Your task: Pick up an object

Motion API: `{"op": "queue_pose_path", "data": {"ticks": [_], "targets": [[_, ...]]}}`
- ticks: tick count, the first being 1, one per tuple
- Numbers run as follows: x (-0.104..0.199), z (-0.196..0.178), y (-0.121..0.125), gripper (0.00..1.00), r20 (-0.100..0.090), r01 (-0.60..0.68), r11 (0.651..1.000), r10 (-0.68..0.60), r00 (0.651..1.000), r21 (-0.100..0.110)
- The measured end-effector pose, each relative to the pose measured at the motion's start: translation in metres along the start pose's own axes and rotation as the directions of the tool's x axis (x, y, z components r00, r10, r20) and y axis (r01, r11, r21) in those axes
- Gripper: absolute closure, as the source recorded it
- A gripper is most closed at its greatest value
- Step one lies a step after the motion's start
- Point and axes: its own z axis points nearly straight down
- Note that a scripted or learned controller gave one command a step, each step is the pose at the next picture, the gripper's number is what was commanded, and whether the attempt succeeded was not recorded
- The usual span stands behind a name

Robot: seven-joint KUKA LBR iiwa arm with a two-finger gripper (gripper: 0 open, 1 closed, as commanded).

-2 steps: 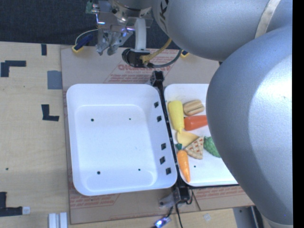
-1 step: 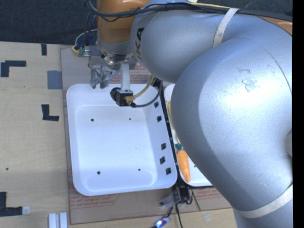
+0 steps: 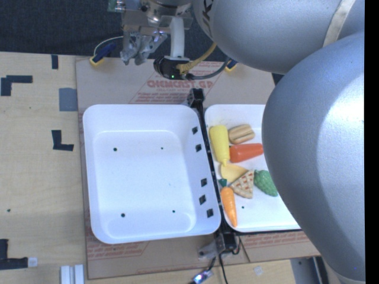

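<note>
Grey metal, my tool (image 3: 141, 49) hangs above the brown mat (image 3: 172, 90) beyond the far rim of the left bin (image 3: 89, 158), well away from anything worth picking. At this slant I cannot tell how it is set, and nothing shows in it.

Taking the black hinge strip (image 3: 202, 158) between the two bins as my landmark: everything I could pick lies just on the right-bin (image 3: 260, 220) side of it. Closest along the strip is the yellow corn cob (image 3: 218, 142); beyond that, the tan bun (image 3: 241, 134) and the red-orange pepper (image 3: 246, 152). Nearer the camera along the strip sit a yellow wedge (image 3: 231, 171), a waffle-patterned slice (image 3: 243, 185), a green lump (image 3: 265, 183) and an orange carrot (image 3: 228, 205), the pieces crowded and mostly touching.

I judge that I am at the outset: no object chosen, no approach begun. The next move calls for carrying the tool across the hinge strip, settling on one piece — the carrot looks least hemmed in — and lining up across its narrow width before descending.
</note>
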Motion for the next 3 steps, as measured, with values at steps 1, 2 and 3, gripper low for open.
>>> {"op": "queue_pose_path", "data": {"ticks": [1, 2, 3], "targets": [[-0.003, 0.140, -0.030, 1.00, 0.011, -0.003, 0.999, 0.003, 1.000, 0.032], [0.000, -0.001, 0.000, 1.00, 0.001, 0.000, 1.000, 0.000, 1.000, 0.001], [-0.002, 0.125, -0.005, 1.00, 0.011, -0.002, 1.000, 0.002, 1.000, 0.029]]}}
